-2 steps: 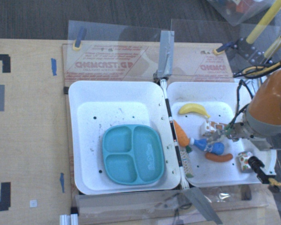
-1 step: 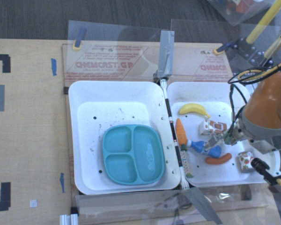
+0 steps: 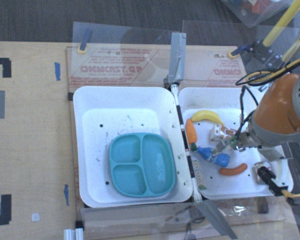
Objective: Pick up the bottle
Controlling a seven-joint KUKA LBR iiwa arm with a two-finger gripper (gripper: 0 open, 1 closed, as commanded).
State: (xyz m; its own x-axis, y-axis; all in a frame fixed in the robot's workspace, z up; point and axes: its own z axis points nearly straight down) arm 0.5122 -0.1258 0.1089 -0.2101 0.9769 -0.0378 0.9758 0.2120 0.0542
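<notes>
Look at the right bin first: your bottle is the small blue thing lying on its side near the middle of that bin's floor. Its long axis runs at a slant, from upper left to lower right; one end lies toward the divider between the bins and the rounder end toward the bin's near right. Which end is the neck is too small to tell.

Around it the floor is crowded. An orange carrot lies just to its left, running along the divider, with its lower end close to the bottle's left end. A yellow banana curves above, near the bin's far side. A red-and-white box sits just up and right of the bottle, and an orange-red sausage lies just below and right of it — near, though you cannot tell whether it touches.

The claw hangs over the bin right beside the bottle's upper right, between the box and the bottle. Its fingers are lost in cables and dark parts, so you cannot tell how far apart they stand or whether they grip anything.

The left bin holds a teal divided plate, well apart from the bottle — both bins sit on the desk.
</notes>
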